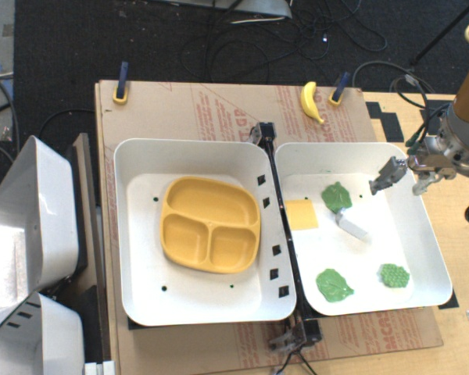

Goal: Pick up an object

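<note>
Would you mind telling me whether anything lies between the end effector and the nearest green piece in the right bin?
Nothing visible does: bare bin floor separates the end effector from the green piece.

My grey arm reaches in from the right, wrist angled down-left, my two-finger metal gripper (pixel 405 176) spread open, its fingers apart with nothing between them.

A single fixed camera is looking down at a slant from above the bench (pixel 219 104), framing both white bins (pixel 133 209) centrally, with floor cables filling the upper frame.
</note>
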Motion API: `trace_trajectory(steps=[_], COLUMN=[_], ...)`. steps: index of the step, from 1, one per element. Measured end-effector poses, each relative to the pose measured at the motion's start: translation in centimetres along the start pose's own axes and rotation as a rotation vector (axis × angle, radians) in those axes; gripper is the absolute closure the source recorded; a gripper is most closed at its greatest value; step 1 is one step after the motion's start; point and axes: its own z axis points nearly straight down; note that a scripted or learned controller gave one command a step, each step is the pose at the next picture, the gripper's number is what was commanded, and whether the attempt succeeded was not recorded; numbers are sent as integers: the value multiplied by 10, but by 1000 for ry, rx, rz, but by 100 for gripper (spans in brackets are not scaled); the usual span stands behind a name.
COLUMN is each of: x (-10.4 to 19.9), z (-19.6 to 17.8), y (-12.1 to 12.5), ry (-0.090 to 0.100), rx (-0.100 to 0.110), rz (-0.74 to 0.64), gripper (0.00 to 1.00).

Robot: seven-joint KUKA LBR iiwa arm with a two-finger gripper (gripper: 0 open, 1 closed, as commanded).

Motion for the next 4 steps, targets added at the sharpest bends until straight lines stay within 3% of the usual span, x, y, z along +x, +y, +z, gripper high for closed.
trace_trajectory(steps=[1,3,4], x=[1,-3,-1], z=[-7,84,148], y=[2,12,13], ry=[-2,-2,-1], rx=[-12,-9,-8], rz=[-3,-1,-1], gripper=[0,0,0])
